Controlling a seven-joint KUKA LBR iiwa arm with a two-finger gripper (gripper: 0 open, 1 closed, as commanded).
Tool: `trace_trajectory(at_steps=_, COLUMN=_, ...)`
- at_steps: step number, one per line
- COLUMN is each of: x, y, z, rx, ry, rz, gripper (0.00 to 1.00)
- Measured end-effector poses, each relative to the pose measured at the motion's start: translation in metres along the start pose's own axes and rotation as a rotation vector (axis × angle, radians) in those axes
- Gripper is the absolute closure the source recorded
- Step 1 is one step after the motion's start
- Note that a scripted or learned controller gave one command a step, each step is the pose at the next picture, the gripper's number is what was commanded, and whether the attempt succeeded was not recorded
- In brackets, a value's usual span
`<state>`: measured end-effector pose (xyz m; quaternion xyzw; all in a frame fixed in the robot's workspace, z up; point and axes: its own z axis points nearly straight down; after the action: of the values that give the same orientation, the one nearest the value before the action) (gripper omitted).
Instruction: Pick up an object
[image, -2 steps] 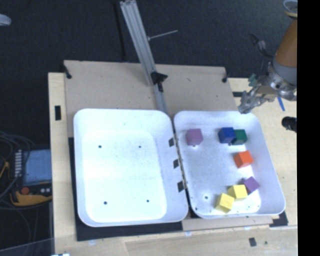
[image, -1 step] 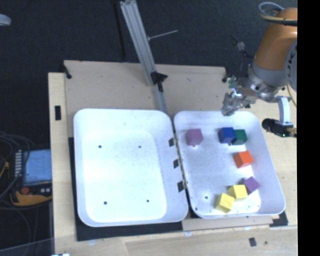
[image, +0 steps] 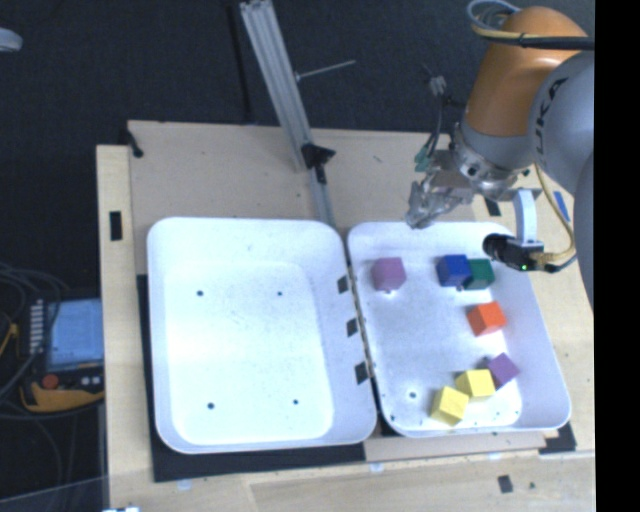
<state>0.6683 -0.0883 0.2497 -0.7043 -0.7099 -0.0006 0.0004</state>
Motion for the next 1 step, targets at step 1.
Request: trace_trajectory(at_steps=1, x=0.0524, y=-0.0018, z=0.0135, rx=0.002, ry=0.000, rz=0.001, gripper=1.00)
